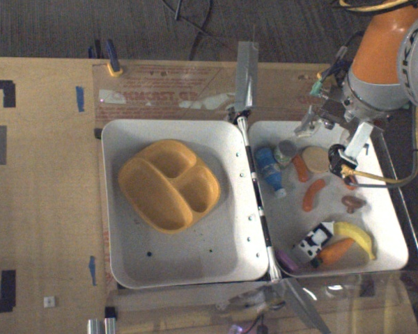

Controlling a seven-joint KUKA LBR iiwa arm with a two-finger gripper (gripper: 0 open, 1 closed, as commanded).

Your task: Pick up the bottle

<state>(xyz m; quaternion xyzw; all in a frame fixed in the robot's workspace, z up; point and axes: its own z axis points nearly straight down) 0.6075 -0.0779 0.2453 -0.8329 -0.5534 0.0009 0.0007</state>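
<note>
Bench (42, 186): pale wood; we saw it carrying both bins side by side.
Left bin (181, 256): white and shallow, with an orange divided plate (168, 184) lying in it.
Right bin (383, 218): crowded. We counted a banana (355, 239), a carrot (334, 251) and a black-and-white box (313, 241) near its front edge.
Arm (386, 54): it reached in from the right, above the right bin's far side.
Gripper (319, 122): it hung over the far rim of the right bin, apart from the bottle. We could not tell whether it was spread or closed, and we saw nothing in it.
Bottle (268, 165): small and blue, on its side in the right bin, just beside the wall shared with the left bin, pale cap end toward the front.
Neighbours: a grey round piece (287, 148) lay just beside the bottle's far end, and an orange sausage shape (301, 169) was near its flank.
Handling: we judged it light, stiff plastic, smooth and liable to roll.
Hold: we would grip across the middle of the body, though we thought the nearby wall left little room on that side.
</note>
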